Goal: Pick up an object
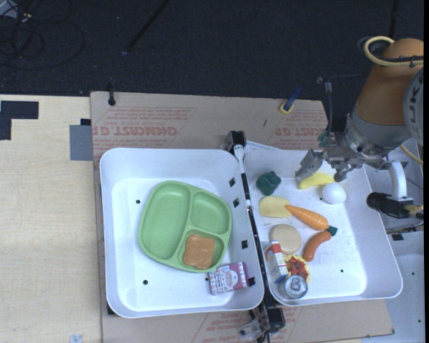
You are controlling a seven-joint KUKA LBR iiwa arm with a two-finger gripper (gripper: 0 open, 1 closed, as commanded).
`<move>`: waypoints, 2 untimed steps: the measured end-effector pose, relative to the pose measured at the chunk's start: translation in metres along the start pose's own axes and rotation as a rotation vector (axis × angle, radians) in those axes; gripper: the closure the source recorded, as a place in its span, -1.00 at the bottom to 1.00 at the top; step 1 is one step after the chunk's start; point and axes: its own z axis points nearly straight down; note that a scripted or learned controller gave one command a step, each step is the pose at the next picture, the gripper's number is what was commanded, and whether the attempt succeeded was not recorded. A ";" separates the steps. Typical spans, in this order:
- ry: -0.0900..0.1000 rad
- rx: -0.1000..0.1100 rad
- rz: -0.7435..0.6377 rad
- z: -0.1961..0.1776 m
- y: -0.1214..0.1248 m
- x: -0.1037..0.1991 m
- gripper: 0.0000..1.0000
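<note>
In the camera view, the end effector (325, 166) hangs spread wide over the right white bin (375, 263), its fingers straddling a yellow plastic banana (316, 181). A white egg (334, 193) sits just beside the banana, an orange carrot (307, 216) nearby, and a dark green toy (269, 182) to the left.

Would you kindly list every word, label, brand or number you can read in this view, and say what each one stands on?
Red printing on the brown cardboard sheet under the white bins: upside down and mirrored, too blurred to read with confidence.
Fainter red printing on the same sheet near: unreadable.
Small pink and white carton: print too small to read.
Red and white packet: label blurred.
Silver can: nothing legible.
</note>
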 end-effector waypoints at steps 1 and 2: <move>0.000 0.000 0.000 0.119 -0.034 0.009 -1.00; 0.001 -0.005 0.002 0.122 -0.062 -0.032 -1.00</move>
